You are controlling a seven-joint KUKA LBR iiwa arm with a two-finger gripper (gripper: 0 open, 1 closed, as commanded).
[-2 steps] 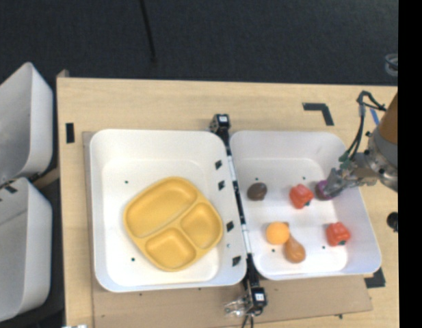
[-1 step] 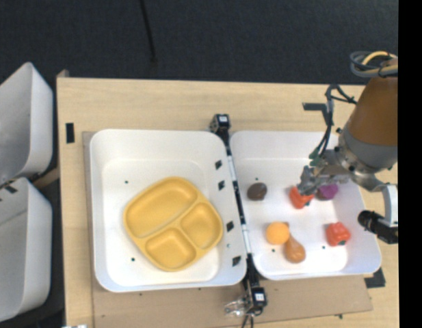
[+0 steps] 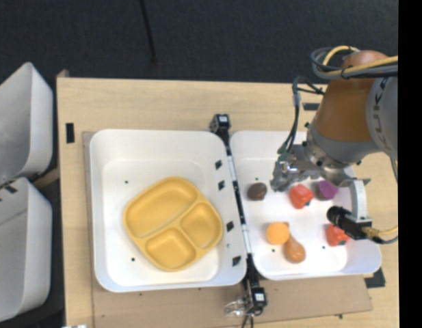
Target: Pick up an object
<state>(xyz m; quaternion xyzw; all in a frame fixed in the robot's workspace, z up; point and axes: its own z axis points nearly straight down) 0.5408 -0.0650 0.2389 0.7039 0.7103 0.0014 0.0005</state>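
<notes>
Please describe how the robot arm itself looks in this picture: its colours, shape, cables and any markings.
The arm is thick and rounded, grey with a broad orange band above the wrist. Part of dark lettering shows on its grey shell at the right. Black and yellowish cables loop over its top, and thin dark cables run down its left side to the metallic grey gripper. A black part with a yellow cable sits lower right.

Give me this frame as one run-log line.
arm: over right bin | gripper: beside brown object, red object; nothing seen held | left bin: yellow divided tray
</notes>
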